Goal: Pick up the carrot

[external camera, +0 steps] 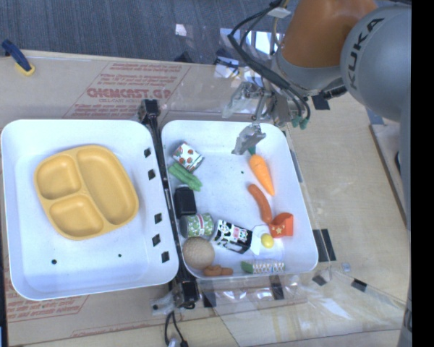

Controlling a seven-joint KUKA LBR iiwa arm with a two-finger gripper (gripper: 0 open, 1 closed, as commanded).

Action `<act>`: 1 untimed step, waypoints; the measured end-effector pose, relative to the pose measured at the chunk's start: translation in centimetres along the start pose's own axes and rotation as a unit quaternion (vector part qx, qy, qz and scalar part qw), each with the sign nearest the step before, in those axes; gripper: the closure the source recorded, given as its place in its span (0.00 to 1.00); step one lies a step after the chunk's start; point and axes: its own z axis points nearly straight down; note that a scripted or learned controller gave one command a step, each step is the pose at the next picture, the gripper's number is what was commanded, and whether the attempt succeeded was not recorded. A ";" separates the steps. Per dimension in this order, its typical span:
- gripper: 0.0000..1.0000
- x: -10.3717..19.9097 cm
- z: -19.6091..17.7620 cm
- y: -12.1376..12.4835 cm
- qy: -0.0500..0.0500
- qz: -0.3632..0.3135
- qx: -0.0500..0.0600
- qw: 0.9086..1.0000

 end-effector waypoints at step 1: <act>0.00 0.1 15.5 -6.6 0.007 -0.035 -0.003 0.999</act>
